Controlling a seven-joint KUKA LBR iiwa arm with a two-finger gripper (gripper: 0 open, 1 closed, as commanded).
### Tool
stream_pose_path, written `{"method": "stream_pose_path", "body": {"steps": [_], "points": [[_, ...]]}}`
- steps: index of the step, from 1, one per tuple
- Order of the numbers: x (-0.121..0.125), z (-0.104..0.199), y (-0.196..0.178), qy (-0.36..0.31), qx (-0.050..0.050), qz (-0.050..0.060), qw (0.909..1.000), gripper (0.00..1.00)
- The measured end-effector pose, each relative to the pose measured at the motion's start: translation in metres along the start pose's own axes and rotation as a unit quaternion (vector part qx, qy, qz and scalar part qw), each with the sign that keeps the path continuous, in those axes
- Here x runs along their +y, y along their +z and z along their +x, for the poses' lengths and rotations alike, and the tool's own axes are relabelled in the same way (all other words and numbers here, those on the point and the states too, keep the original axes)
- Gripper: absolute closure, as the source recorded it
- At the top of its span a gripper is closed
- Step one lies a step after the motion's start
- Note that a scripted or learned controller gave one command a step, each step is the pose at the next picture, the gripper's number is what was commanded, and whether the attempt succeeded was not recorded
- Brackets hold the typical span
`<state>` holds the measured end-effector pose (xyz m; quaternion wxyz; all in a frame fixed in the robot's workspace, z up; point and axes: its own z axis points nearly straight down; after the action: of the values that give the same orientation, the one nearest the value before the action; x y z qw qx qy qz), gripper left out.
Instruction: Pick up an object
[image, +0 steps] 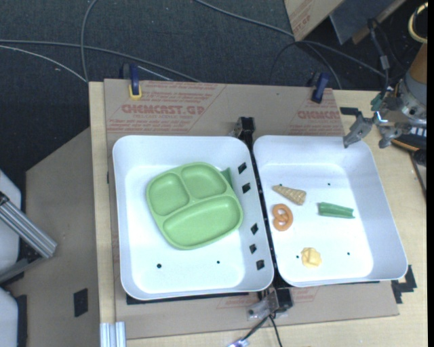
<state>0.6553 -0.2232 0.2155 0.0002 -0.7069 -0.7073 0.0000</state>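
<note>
In the right bin (380,223) lie a tan waffle cone (290,194), an orange pretzel (282,217), a flat green piece (336,211) and a small yellow lump (311,257). A green divided plate (195,205) fills the middle of the left bin (135,257). My gripper (367,138) hangs at the back right corner of the right bin, just above its rim. It is open, with nothing between its fingers (352,134). It stands well behind and to the right of the green piece.
A row of black clips (249,203) runs along the divide between the two bins. Blue clamps (135,83) hold the cardboard base at the back. Cables and a cardboard box (308,15) lie beyond the bench.
</note>
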Motion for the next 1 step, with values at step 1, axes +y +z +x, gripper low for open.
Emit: {"method": "stream_pose_path", "body": {"steps": [1], "points": [[-0.002,0.0025,0.0626,0.0,0.001,0.003,1.0,0.0]]}}
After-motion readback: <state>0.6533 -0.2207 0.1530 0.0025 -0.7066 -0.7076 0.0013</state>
